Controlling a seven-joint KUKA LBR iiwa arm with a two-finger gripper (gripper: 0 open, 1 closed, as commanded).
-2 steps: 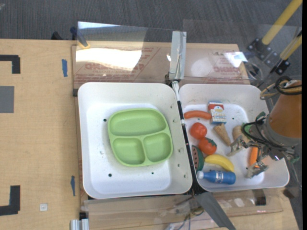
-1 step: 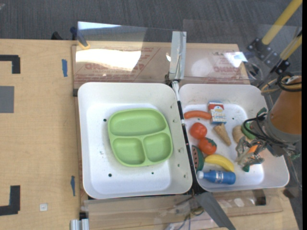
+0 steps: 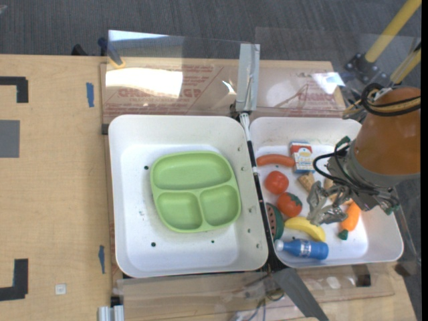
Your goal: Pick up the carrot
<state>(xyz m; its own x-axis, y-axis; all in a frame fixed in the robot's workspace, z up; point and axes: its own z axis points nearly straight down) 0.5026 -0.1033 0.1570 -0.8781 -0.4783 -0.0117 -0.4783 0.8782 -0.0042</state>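
Crowding the right bin (image 3: 384, 249), a tomato (image 3: 276, 181), a hot dog (image 3: 275, 160), a small carton (image 3: 302, 156), a banana (image 3: 305, 229) and a blue bottle (image 3: 304, 249) are seen packed toward the divider, while the carrot (image 3: 350, 219) is found lying near the bin's right wall, a strip of bare floor left beside it. The gripper (image 3: 326, 204) is pictured low over the bin just left of the carrot; whether the jaws are spread or pressed together cannot be told. Open room is offered by the left bin (image 3: 127, 199), where a green divided plate (image 3: 195, 190) is set centrally, clear of every rim on the worktop (image 3: 47, 179).
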